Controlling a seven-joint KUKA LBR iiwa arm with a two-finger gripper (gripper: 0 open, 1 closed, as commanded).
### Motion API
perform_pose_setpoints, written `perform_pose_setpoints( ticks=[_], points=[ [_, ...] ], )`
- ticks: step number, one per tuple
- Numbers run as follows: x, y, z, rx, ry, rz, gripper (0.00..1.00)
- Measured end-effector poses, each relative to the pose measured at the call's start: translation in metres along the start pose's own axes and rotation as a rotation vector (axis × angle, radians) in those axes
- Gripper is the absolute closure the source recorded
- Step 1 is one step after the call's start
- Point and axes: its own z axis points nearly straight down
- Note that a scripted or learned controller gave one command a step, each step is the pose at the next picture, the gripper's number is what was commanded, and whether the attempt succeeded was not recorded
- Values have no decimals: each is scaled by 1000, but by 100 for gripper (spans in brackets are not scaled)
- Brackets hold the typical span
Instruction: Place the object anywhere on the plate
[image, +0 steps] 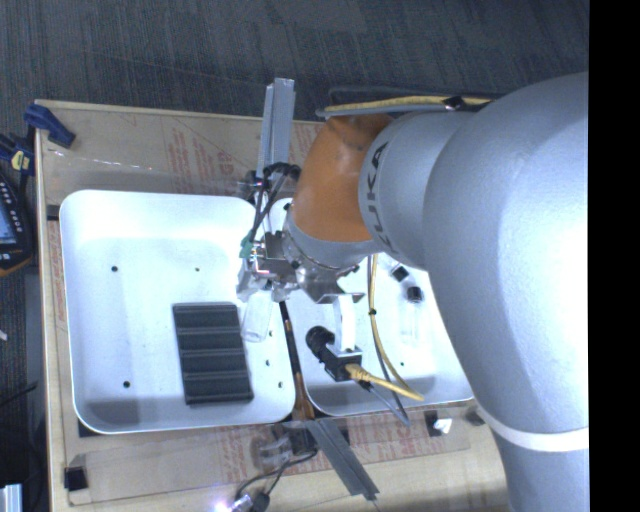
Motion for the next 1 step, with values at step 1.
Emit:
perform_pose_setpoints(
  ticks=[1],
  points=[
    [44, -58, 0, 0, 0, -273, 100]
  ],
)
